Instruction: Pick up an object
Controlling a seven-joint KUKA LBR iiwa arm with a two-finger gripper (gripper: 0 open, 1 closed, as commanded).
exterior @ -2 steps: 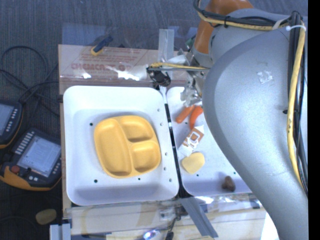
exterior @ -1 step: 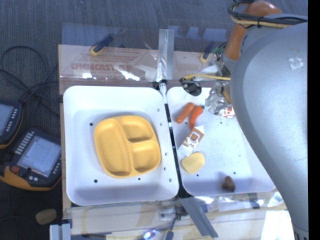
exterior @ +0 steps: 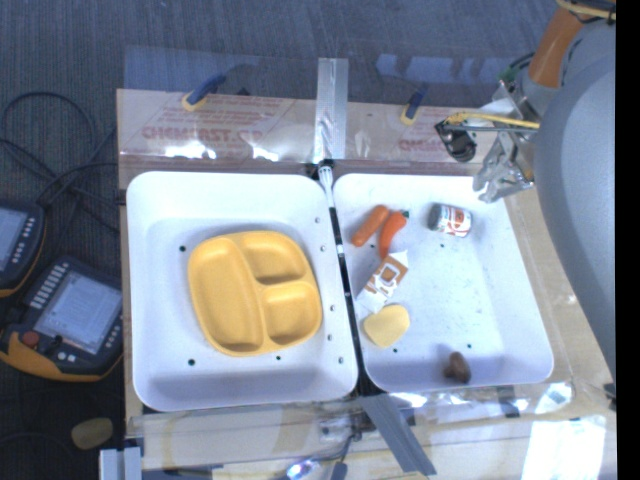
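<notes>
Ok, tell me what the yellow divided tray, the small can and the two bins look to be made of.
Yellow divided tray: likely moulded plastic, matte, one even colour with soft rounded compartment walls.
Small can: probably metal, with a shiny silvery body under a red and white label; it could be a plastic toy.
Left bin and right bin: apparently thin formed plastic, smooth white, with rounded corners and faint glare.

Dark grey carpet (exterior: 200,13) covers the floor around the bench (exterior: 160,133). Black cables (exterior: 60,168) trail across it at the left, beside two handheld pendants (exterior: 65,318) with screens. Light glares off clear plastic sheeting (exterior: 250,118) on the bench.
</notes>
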